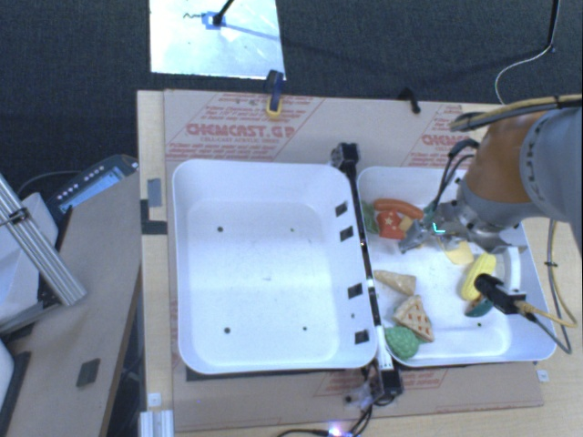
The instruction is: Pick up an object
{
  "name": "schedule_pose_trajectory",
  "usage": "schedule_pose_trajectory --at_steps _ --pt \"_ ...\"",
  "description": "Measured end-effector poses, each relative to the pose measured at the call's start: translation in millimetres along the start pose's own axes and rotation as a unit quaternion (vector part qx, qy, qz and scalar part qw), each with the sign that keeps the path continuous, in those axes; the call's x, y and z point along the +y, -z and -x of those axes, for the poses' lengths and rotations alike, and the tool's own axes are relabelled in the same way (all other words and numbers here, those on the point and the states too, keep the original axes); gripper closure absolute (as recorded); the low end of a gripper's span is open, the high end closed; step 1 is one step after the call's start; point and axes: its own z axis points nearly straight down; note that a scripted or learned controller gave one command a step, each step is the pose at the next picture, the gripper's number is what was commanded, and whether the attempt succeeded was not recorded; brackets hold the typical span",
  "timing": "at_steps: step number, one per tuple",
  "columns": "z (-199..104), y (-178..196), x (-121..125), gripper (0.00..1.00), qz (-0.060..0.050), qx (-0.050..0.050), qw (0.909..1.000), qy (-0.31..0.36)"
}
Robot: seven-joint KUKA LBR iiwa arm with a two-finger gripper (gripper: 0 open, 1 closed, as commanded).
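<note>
In the right bin (524, 340), the gripper (417, 237) sits low beside a red-orange toy (394, 217); whether it grips anything cannot be told. Nearby lie a yellow piece (475, 276), a pizza-like wedge (414, 318) and what looks like a green disc (402, 341).

The 2 shallow plastic bins (264, 271) are white; the left one has a few small dark dots on its floor. Between them there are black clips (346, 235). The flat board under the bins (237, 130) is light brown with red printed letters. A yellow clamp with a blue top (273, 94) sits at its far edge. In the right bin (528, 340) lie a red and orange toy piece with green beside it (393, 217), a pale beige wedge (396, 282), an orange wedge with a criss-cross pattern (414, 319), a round green piece (401, 341) and a yellow curved piece (475, 276). The robot arm (537, 171) is grey with an orange band. The floor (73, 62) is dark blue-grey carpet, and a shiny silver plate (214, 25) lies on it.
</note>
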Motion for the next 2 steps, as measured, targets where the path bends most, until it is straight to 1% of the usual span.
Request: schedule_pose_trajectory --at_steps 1,2 --pt "-32 -10 60 0.0 0.001 0.0 1.0 0.002" --pt "-85 97 88 0.0 0.006 0.001 1.0 0.004"
